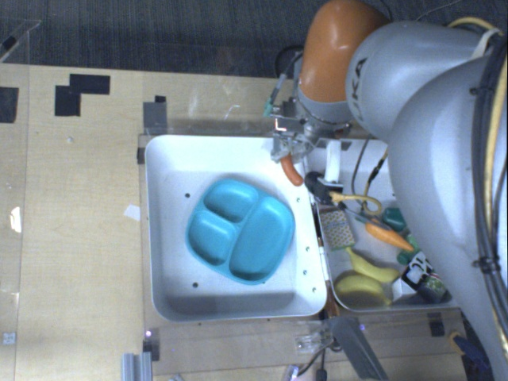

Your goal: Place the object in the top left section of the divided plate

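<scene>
One fixed camera looks down aslant on both bins (159, 236)

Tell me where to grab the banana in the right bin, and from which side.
Grip the banana across its thick middle, coming from above. It lies flat and curved, with a yellow-green fruit close below it, so its ends and that side look less open.

The divided plate (240, 230) looks like smooth blue plastic with a soft sheen. The white bin (171, 213) around it is smooth and glossy, plastic by the look of it. Beyond the bin, the bench (71, 236) has a pale, matt, wood-like surface. Above the plate's far corner, the sausage (291, 171) is glossy orange-red. The arm (429, 94) over it has a smooth, satin grey shell and a shiny orange band (333, 46).
</scene>
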Motion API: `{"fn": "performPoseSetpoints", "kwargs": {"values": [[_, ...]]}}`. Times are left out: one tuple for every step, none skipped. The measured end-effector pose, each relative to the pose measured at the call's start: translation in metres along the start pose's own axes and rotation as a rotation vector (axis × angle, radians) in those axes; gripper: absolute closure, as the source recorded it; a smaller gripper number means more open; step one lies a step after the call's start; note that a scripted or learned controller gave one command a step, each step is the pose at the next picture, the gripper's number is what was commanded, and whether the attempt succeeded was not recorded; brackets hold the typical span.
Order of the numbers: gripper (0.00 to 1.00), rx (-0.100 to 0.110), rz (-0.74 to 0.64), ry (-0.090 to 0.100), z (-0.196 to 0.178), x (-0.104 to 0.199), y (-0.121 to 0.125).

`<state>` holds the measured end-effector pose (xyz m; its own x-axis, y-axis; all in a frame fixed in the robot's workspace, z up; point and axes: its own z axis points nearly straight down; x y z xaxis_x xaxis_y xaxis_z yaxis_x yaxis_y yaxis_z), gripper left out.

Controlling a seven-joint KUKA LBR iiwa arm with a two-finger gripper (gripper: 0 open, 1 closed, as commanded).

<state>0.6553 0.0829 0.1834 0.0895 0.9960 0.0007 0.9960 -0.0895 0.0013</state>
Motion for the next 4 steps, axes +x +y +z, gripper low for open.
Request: {"fn": "performPoseSetpoints", "kwargs": {"values": [[1.0, 0.0, -0.083, 0.0, -0.047, 0.052, -0.028], [0.0, 0.0, -0.083, 0.0, -0.047, 0.052, -0.028], [0.0, -0.001, -0.057, 0.0, -0.15, 0.068, -0.086], [0.0, 0.0, -0.057, 0.0, -0.15, 0.068, -0.086]]}}
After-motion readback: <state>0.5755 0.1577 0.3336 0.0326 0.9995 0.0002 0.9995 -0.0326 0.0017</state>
